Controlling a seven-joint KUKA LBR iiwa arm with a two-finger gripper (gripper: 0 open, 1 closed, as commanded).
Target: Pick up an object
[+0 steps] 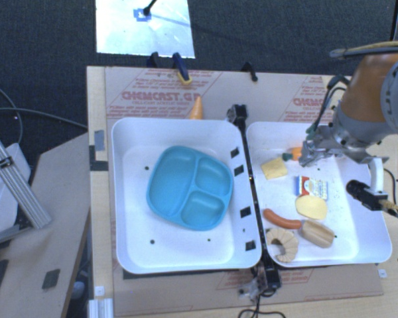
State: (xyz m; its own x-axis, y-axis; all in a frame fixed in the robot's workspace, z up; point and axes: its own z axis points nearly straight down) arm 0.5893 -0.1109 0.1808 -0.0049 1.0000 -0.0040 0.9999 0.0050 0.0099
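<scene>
The gripper [310, 152] sits low over the upper part of the right bin [371, 247], reaching in from the right; whether it is parted or closed cannot be told from this slanted view, and nothing is visibly held. The nearest candidate is a small orange piece [296, 154], touching or just beside the tool's left edge; contact cannot be confirmed. A yellow wedge [274, 169] lies just below and left of the tool, its long axis running roughly left to right with a slight tilt. Further down the same bin lie a small printed packet [312, 187], a pale yellow round slice [311, 207], a sausage [282, 218] lying left to right, a tan block [318, 234] and a ridged beige piece [283, 242] near the front wall. The left bin [136, 244] holds one blue divided plate [190, 187], well apart from the tool. In my judgement the coming move turns on a short shift leftward and down onto the orange piece or the wedge.
</scene>
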